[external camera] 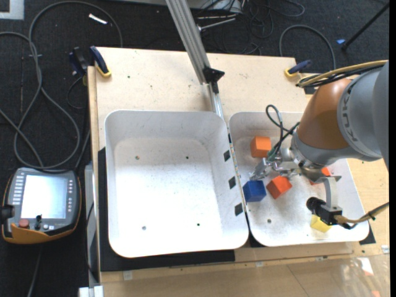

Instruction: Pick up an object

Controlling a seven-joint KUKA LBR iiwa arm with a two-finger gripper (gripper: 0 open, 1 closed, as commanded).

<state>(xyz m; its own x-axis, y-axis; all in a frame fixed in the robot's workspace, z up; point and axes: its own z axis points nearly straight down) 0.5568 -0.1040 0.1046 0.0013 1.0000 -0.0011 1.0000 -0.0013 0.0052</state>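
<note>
Hanging low over the right bin [297, 237], the gripper [270, 169] is seen beside three blocks; its grip cannot be told.

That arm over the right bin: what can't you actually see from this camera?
- End effector: in the camera view, whether anything is held; the wrist and cables cover it.
- Red object: mostly hidden under the arm; shape unclear.
- Yellow block: partly covered by a black cable fitting.
- Right bin: its far right side is covered by the arm.
- Arm: its base is cut off by the right edge.
</note>
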